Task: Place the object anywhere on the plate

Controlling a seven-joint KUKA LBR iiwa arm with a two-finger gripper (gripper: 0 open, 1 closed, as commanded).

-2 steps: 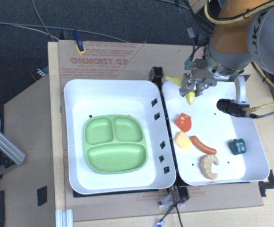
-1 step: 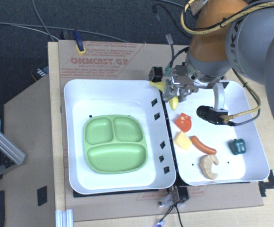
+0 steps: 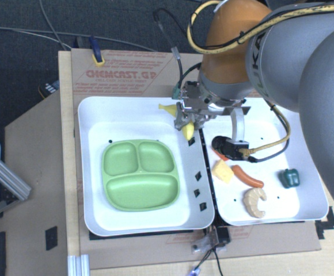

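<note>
A green divided plate (image 3: 139,175) lies in the left bin (image 3: 89,154), its three compartments bare. Above the plate's upper right corner, near the bin's far rim, the gripper (image 3: 188,125) hangs low with a yellow banana-shaped object (image 3: 188,131) showing between and just below its fingers; a yellow tip pokes out to the left of the wrist. The gripper appears closed on that yellow piece, though the hold looks shallow, taken near one end.

The object sits over the strip where the two bins meet, beside the plate and not over it. A release here would likely drop it on bare bin floor or onto the divider. A loose, end-on pinch could also let the piece swing or slip as the arm carries it leftward toward the plate.

In the right bin (image 3: 305,209) lie a yellow wedge (image 3: 223,171), a red sausage (image 3: 249,177), a pale shrimp-like piece (image 3: 255,202) and a green pepper (image 3: 289,178), all apart from the gripper. A cable (image 3: 270,145) trails low over that bin and could snag them.
</note>
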